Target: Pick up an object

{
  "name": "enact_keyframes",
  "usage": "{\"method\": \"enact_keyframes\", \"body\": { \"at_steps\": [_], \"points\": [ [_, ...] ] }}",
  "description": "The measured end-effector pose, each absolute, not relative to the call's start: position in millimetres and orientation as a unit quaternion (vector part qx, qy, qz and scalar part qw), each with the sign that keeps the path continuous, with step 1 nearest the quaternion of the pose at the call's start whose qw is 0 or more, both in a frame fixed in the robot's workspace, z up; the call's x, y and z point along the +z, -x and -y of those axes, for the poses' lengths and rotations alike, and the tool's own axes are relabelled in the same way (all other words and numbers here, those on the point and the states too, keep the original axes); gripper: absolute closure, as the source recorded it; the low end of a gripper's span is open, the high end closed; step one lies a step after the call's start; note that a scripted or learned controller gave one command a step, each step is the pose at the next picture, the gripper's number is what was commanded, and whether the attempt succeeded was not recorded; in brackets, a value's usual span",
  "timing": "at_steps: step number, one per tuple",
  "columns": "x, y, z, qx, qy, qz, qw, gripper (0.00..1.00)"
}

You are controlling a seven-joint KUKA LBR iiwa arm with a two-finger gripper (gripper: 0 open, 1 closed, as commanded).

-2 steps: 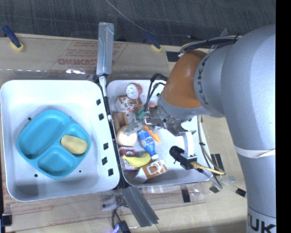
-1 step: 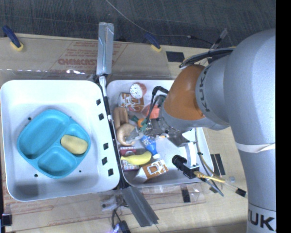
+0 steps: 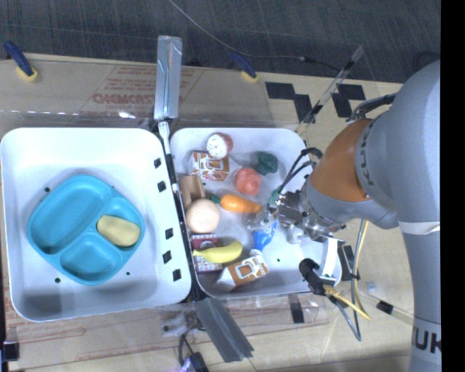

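Right bin (image 3: 291, 139): banana (image 3: 219, 252), carrot (image 3: 240, 204), tomato (image 3: 248, 180). Gripper (image 3: 273, 222) low among them; its grip cannot be told. Left bin (image 3: 31, 149): blue tray (image 3: 70, 223)

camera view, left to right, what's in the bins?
blue plate → yellow piece on the plate → bin divider → round cream ball → carrot → green item → gripper
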State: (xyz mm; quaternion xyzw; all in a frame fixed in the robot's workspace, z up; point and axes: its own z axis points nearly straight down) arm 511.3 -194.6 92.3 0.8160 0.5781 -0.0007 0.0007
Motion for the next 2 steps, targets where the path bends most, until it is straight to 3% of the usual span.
{"method": "enact_keyframes", "body": {
  "at_steps": [1,2],
  "points": [
    [102,-512.2,194,-0.0005,-0.814,-0.58,0.0,1.0],
    [221,-544.3,101,0.003,-0.796,-0.605,0.0,1.0]
  ]
}}
